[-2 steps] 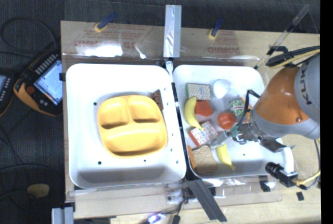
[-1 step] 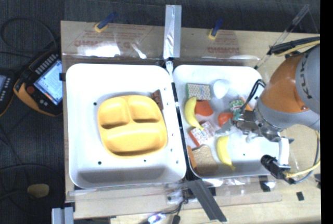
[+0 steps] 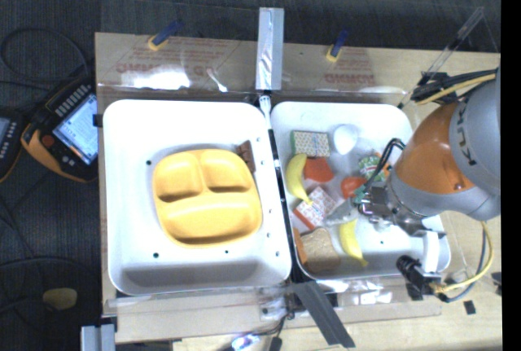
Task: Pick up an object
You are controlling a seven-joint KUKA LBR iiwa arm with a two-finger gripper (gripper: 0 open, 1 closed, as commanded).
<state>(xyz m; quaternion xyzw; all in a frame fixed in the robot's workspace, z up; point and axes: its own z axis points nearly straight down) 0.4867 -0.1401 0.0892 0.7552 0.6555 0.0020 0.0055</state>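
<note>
The right bin [image 3: 374,111] holds several small toy foods: a yellow banana [image 3: 295,177], a red-orange piece [image 3: 318,169], a green checked packet [image 3: 310,142], a white round lid [image 3: 345,137], a red-and-white packet [image 3: 317,206], a brown bread slice [image 3: 320,248] and a second small banana [image 3: 351,239]. My gripper [image 3: 368,196] reaches down into the bin's right half, close beside a red tomato-like piece [image 3: 352,186] and a green item [image 3: 371,164]. The wrist and orange band [image 3: 431,158] cover the fingers from above.
The left bin [image 3: 130,129] carries a yellow divided tray [image 3: 207,194] with a small brown object [image 3: 246,154] at its upper right corner. A metal divider strip [image 3: 269,48] stands behind the bins. A handheld pendant [image 3: 67,133] lies off the bench at left.
</note>
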